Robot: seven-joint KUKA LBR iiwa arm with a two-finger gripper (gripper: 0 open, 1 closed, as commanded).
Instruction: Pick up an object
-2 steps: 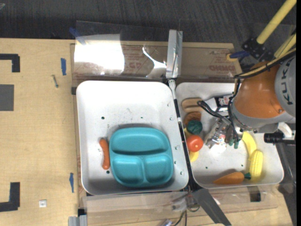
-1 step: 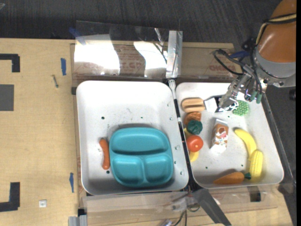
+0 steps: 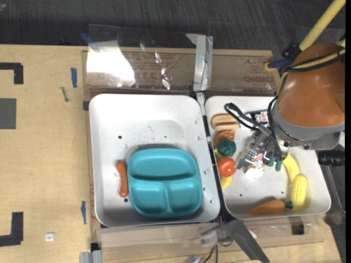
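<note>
Arm is reaching in from the right over the right bin [image 3: 323,201]; the hand [image 3: 256,156] is hanging low among the toy food, cables trailing off it. Whether it is open or closed on anything, cannot tell, since the metalwork is blurring together at this angle. Nearest candidates are sitting just left of the hand: a red tomato [image 3: 227,167], a green piece [image 3: 225,147] above it, a hot dog bun [image 3: 225,121] at the bin's top. A corn cob [image 3: 299,190] and a banana [image 3: 290,166] are lying to the right, a carrot [image 3: 268,206] along the near wall. Judging these as light, hard plastic, smooth and prone to rolling; the tomato is best pinched across its widest middle. Left bin [image 3: 109,119] is carrying a teal tray [image 3: 164,181] and an orange sausage [image 3: 123,178].
</note>
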